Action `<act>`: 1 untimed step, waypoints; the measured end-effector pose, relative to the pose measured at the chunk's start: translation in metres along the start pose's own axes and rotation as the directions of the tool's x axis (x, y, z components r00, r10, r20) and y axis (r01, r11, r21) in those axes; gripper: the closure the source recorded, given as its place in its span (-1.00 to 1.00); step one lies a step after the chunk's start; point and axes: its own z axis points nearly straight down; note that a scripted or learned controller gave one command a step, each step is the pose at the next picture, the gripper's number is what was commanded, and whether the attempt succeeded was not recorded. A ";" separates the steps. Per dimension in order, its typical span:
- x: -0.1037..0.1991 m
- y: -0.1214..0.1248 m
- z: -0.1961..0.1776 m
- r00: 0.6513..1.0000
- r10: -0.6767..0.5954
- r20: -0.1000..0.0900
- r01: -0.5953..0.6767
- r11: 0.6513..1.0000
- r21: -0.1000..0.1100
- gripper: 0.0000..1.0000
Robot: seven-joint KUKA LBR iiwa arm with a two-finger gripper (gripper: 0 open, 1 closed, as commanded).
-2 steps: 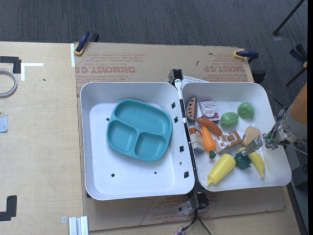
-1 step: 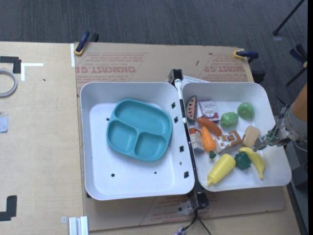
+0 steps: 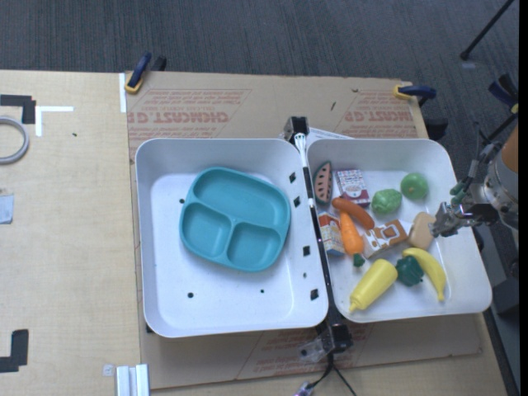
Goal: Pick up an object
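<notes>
Camera view. The table (image 3: 66, 246) carries a sheet of brown cardboard (image 3: 247, 106), and two shallow white bins sit on it side by side, touching along their inner walls.

Left bin (image 3: 165, 304): holds one teal divided tray (image 3: 235, 219) with three compartments, lying flat and turned at a slight angle, toward the bin's upper middle.

Right bin (image 3: 462, 304): holds the toy food items.
- Watermelon slice (image 3: 322, 181): against the inner wall, near the top.
- Small red and white carton (image 3: 351, 185): just beside the watermelon slice.
- Green round fruit (image 3: 414, 186): upper right area.
- Second green item (image 3: 385, 200): just left of and below the green round fruit.
- Red sausage (image 3: 355, 210) and orange carrot (image 3: 351, 235): near the centre, touching or nearly so.
- Orange and white packet (image 3: 386, 237): just right of the carrot.
- Tan rounded piece (image 3: 421, 231): right of the packet.
- Yellow corn-shaped piece (image 3: 373, 284): lower area, tilted.
- Dark green piece (image 3: 408, 271): touching the corn-shaped piece's upper end.
- Banana (image 3: 435, 271): just right of the dark green piece.

Tool (image 3: 445, 219): positioned at the right side of the right bin, just beside the tan rounded piece. It is too small and cluttered here to tell whether it is spread or closed, or whether it touches any item. No item is visibly gripped.

Blue clamps (image 3: 139, 71) sit at the cardboard's upper corners.
</notes>
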 end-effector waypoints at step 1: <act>0.012 -0.008 -0.136 0.971 0.240 0.001 -0.240 0.971 0.000 1.00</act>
